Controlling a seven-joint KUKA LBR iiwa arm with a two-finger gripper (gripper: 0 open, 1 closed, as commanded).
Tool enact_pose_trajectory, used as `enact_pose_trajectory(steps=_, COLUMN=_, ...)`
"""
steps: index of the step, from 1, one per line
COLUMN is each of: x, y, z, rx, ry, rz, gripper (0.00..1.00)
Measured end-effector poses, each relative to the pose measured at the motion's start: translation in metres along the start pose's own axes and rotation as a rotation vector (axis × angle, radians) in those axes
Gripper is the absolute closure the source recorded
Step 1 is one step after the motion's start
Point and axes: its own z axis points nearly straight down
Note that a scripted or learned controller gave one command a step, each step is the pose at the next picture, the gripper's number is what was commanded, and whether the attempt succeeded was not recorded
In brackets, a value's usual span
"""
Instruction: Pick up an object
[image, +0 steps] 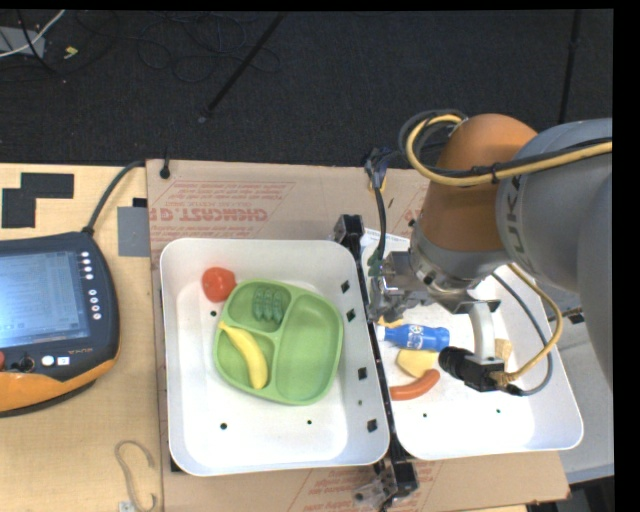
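My gripper (392, 300) hangs low over the left side of the right bin (545, 420), close to the wall between the bins. The wrist and arm hide its tips. Just below it lies a blue bottle with a white label (428, 336), with a yellow piece (397, 335) at its left end. An orange wedge (412, 362) and a red sausage (414, 386) lie a little nearer the front. Nothing shows held.
The left bin (190, 400) holds a green divided plate (300, 370) with a banana (246, 355) and a green ridged item (268, 303) on it, and a red tomato (218, 283) beside it. A teach pendant (50, 315) lies at far left.
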Motion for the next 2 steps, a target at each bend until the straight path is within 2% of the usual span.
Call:
enact_pose_trajectory(steps=1, x=0.043, y=0.014, z=0.005, rx=0.001, ry=-0.001, rz=0.002, gripper=1.00)
enact_pose_trajectory(steps=2, x=0.051, y=-0.001, z=0.011, rx=0.005, ry=-0.002, rz=0.004, gripper=1.00)
